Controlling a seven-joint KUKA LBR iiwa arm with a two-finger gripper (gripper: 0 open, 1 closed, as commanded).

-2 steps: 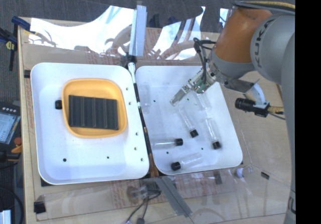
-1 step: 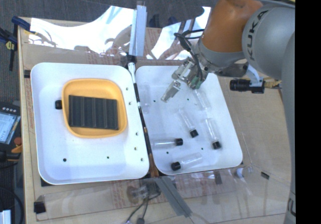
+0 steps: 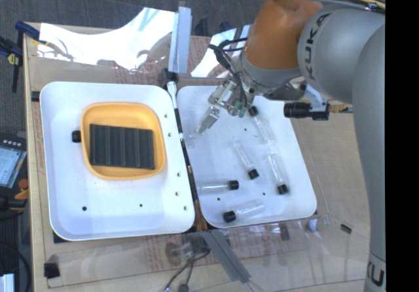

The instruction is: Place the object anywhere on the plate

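Camera view has my pincer (image 3: 208, 120) hanging over the upper left part of the right bin (image 3: 298, 153), and whether it is parted or closed I cannot tell. Clear vials with black caps lie scattered on that bin's floor below me: one (image 3: 220, 186) near the left wall, another (image 3: 241, 210) at the bottom. The yellow plate (image 3: 121, 117) sits in the left bin (image 3: 59, 186), carrying a dark ridged block (image 3: 122, 145).

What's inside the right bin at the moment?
The right bin holds several clear vials with black caps: one low by the front edge, one left of centre, two toward the right. The gripper and arm hang over the far end and cover whatever lies beneath.
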